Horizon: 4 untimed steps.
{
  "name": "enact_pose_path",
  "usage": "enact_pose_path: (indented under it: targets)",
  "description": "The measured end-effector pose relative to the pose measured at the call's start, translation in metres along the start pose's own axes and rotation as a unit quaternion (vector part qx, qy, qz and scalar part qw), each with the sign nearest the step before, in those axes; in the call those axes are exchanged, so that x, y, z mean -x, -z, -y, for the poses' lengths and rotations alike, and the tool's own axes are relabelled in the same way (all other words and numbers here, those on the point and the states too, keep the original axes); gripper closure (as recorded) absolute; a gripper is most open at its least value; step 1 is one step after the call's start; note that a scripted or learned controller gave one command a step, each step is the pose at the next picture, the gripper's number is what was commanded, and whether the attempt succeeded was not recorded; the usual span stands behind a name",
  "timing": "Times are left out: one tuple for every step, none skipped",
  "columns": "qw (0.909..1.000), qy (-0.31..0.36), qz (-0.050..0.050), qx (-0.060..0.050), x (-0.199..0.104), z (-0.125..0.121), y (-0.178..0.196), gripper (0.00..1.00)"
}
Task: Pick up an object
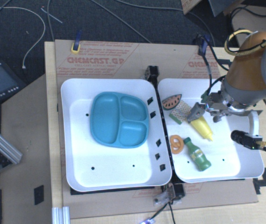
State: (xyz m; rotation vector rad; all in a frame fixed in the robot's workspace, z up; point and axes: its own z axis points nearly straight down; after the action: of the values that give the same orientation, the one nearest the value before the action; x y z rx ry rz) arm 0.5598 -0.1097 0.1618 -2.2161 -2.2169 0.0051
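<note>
The table (pixel 123 55) carried two white bins side by side, the left bin (pixel 76 162) holding a blue divided plate (pixel 119 119) at its centre, while the grey arm (pixel 252 73) reached in from 3 o'clock over the right bin (pixel 245 157). Its claw (pixel 206 113) hung with fingers spread apart, holding nothing, just above a yellow banana (pixel 203 127). Around the banana lay a green bottle (pixel 198 156) at 6 o'clock, a watermelon slice (pixel 171 101) at 10 o'clock and a pretzel (pixel 176 143) at 8 o'clock.
</note>
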Motion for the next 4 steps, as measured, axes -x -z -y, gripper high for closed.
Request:
enact_pose_path:
  targets:
    - [1.0000,-0.001,0.005,0.008,-0.002,-0.003,-0.057,0.00]
    - [1.0000,-0.001,0.002,0.006,-0.004,-0.002,-0.046,1.00]
    - [1.0000,0.001,0.002,0.007,-0.010,-0.009,0.015,1.00]
    - [1.0000,0.001,0.002,0.006,-0.010,-0.010,0.058,1.00]
